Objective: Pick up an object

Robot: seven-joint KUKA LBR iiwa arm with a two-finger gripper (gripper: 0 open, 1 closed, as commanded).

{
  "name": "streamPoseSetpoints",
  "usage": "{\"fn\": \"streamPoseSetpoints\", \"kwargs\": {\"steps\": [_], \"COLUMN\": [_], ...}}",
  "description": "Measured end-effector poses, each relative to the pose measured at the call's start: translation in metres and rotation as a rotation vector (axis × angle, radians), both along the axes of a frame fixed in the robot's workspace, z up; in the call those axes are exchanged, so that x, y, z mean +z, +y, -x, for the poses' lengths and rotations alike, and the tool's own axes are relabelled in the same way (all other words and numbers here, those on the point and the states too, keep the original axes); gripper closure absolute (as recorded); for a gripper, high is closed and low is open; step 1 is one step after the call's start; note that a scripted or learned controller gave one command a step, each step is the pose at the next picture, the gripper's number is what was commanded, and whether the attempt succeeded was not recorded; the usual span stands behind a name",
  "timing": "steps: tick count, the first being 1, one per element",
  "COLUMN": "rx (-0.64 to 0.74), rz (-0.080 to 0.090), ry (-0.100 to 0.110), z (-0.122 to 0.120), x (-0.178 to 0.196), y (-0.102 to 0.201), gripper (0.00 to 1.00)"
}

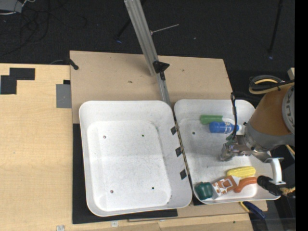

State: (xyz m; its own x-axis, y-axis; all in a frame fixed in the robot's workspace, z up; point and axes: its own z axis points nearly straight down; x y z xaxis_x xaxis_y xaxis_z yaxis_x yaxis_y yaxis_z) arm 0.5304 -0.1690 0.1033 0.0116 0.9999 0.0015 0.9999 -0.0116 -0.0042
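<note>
Right shallow white bin: green cylinder, blue plastic bottle, yellow corn-shaped toy, orange piece, dark green block. Metal tool low over the bin floor; its state cannot be told.

The tool hangs low in the right bin, just near of the blue bottle and green piece.

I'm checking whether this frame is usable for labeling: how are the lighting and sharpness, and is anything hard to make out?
Camera view: even, soft light, no glare on the white bins; background beyond the bench falls dark; slightly soft overall; the gripper is small and blurred, its fingers unreadable; the blue bottle and yellow corn stay recognizable.
</note>
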Motion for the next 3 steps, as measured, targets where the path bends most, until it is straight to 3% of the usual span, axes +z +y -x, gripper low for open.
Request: {"fn": "streamPoseSetpoints", "kwargs": {"steps": [3], "rx": [0.013], "rz": [0.002], "ry": [-0.006], "z": [0.003], "x": [0.131], "y": [-0.001], "gripper": [1.0]}}
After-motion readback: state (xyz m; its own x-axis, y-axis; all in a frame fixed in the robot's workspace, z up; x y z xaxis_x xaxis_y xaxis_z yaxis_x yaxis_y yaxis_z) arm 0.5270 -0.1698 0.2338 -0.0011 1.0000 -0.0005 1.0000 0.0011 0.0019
